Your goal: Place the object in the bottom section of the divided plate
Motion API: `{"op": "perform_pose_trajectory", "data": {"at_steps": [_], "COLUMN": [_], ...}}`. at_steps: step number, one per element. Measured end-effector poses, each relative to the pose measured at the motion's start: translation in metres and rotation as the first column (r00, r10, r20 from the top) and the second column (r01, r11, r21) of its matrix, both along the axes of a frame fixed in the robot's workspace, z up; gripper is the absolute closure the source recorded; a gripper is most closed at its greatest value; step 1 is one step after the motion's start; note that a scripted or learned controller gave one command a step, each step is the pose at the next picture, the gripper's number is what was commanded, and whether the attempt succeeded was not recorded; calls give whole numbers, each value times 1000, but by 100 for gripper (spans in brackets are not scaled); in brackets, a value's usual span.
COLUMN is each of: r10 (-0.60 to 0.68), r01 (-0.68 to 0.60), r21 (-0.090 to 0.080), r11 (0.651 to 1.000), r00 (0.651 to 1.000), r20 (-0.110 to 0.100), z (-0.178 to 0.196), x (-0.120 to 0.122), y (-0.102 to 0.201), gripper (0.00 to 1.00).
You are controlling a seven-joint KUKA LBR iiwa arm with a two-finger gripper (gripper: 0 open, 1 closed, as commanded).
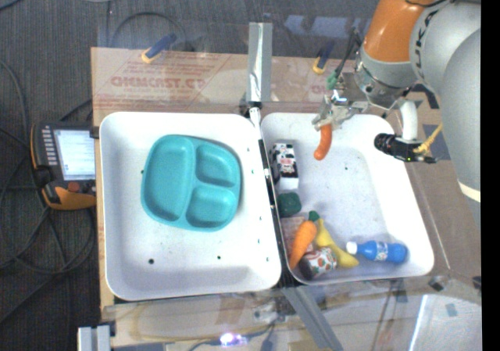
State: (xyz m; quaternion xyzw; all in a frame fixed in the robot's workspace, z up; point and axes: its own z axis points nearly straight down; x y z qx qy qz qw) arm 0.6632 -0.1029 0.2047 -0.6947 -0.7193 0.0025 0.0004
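A teal divided plate (190, 182) lies in the left white bin (125, 263), with one large section on its left and two smaller ones on its right. Over the far part of the right bin (391, 201) my gripper (331, 117) hangs, shut on the top end of a small orange-red chili pepper (322, 143). The pepper dangles straight down from the fingers, above the bin floor.
Along the right bin's left wall sit a small black-and-white carton (284, 160) and a dark green object (289, 202). At its near edge lie a carrot (301, 238), a banana (336, 249), a small can (319, 263) and a blue-capped bottle (380, 250).
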Motion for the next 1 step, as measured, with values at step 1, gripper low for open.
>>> {"op": "perform_pose_trajectory", "data": {"at_steps": [1], "r10": [-98], "r01": [98], "r21": [5], "r11": [995], "r00": [995], "r20": [-1], "z": [5], "x": [-21], "y": [8], "gripper": [100]}}
